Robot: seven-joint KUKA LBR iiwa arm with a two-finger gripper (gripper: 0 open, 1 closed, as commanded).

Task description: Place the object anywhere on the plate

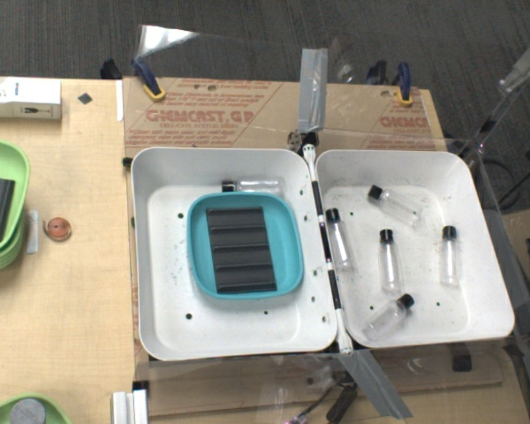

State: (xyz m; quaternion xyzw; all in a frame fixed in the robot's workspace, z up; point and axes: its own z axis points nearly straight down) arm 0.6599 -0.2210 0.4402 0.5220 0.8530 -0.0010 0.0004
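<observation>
So, status check: nothing is on the plate (pixel 197 237) yet, as far as I can see. It's the teal one sitting in the left bin (pixel 159 263), and the only thing on it is a black ridged insert (pixel 240 250) that covers most of the middle.

The objects here are little clear vials with black caps. One vial (pixel 252 185) lies on its side in the left bin just behind the plate's far rim, very close to it, maybe touching, I can't say for sure. It's on the bin floor though, not on the plate.

The other five are over in the right bin (pixel 477 237):
- a long one (pixel 337 237) right along the divider between the bins
- a tilted one (pixel 390 200) near the back
- two upright-looking ones lying parallel, middle (pixel 389 261) and right (pixel 449 256)
- one (pixel 390 314) at an angle near the front

As for the gripper's jaws, I can't tell whether they're wide or narrow.

My read: the whole job is still ahead. A vial has to be picked up, carried over and set down on the plate. The one behind the rim looks like the shortest trip, but it's tucked tight against the plate.
</observation>
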